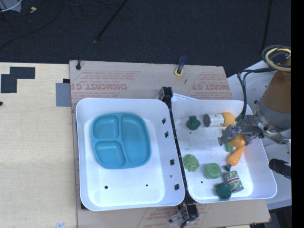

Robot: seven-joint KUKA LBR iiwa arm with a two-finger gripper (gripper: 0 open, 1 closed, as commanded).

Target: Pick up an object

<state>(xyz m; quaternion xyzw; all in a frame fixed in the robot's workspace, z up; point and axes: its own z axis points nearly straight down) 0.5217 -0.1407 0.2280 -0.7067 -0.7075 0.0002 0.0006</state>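
Since the gripper [231, 137] sits over the orange carrot [236, 153], finger state unclear, you descend straight.

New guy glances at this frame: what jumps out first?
The blue divided plate lying alone in the left bin. Next, the clutter in the right bin: green toy foods, a small can, and an orange carrot near its right side. The gripper sits low over that carrot's upper end, reaching in from the right.
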